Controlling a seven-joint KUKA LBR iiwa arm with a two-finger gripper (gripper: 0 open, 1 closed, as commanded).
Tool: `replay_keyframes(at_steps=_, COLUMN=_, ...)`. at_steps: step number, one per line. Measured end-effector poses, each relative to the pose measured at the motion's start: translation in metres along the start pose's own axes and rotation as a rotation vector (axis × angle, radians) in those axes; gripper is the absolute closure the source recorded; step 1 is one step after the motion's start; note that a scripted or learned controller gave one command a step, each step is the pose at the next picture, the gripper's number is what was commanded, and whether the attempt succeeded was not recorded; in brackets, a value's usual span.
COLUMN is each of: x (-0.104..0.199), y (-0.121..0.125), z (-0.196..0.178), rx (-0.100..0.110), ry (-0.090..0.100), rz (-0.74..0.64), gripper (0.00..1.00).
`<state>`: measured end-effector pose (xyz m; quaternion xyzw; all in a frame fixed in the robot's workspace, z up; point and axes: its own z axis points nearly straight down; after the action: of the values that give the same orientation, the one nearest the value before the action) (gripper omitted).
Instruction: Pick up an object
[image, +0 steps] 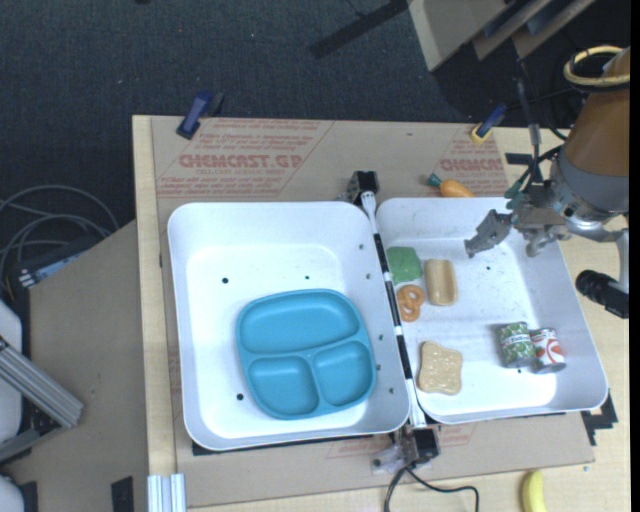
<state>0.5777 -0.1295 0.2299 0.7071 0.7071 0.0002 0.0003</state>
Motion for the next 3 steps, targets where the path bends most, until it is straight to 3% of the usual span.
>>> replay_keyframes(at_steps=1, x=-0.060, y=-0.061, z=0.066, rx=0.002, ry=-0.001, rz=0.002, gripper=0.00)
replay_keyframes(at_steps=2, x=-0.068, y=-0.085, z=0.146, rx=0.002, ry=0.000, rz=0.001, gripper=0.00)
replay_keyframes(at_steps=3, x=-0.068, y=-0.084, z=0.135, rx=-0.002, ry=-0.001, rz=0.001, gripper=1.00)
